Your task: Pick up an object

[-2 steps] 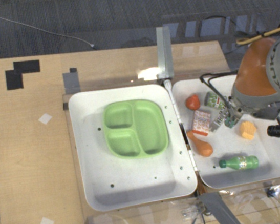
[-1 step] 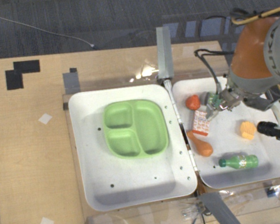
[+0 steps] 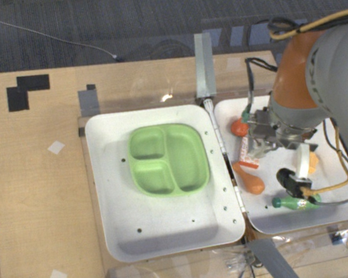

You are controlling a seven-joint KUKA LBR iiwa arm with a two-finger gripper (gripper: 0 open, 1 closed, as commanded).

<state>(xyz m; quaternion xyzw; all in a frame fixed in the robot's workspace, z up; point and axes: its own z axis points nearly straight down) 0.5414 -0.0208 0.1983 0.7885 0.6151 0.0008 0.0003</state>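
Camera view, looking down on the wooden worktop [image 3: 42,205]. On the left sits the left bin [image 3: 120,232], white and shallow. A green plate [image 3: 167,160] with three compartments lies flat in it, a little toward the far side.

Hard against it on the right is the right bin [image 3: 345,211], where the things to pick lie. Along its left wall there is a red round piece [image 3: 239,128] at the far end, a white and red packet [image 3: 246,151] nearer, and an orange carrot-shaped piece [image 3: 252,184] nearer still.

The claw [image 3: 265,141] hangs over the left half of this bin, just beside the packet and the red piece. I cannot tell whether it is spread, pressed together or pinching anything.

Further right, a green stick [image 3: 289,202] lies along the near side, and a pale yellow-orange piece [image 3: 312,162] lies partly under the arm. The grey arm [image 3: 340,67], with its orange band [image 3: 291,80], reaches in from the right over the bin's far corner.
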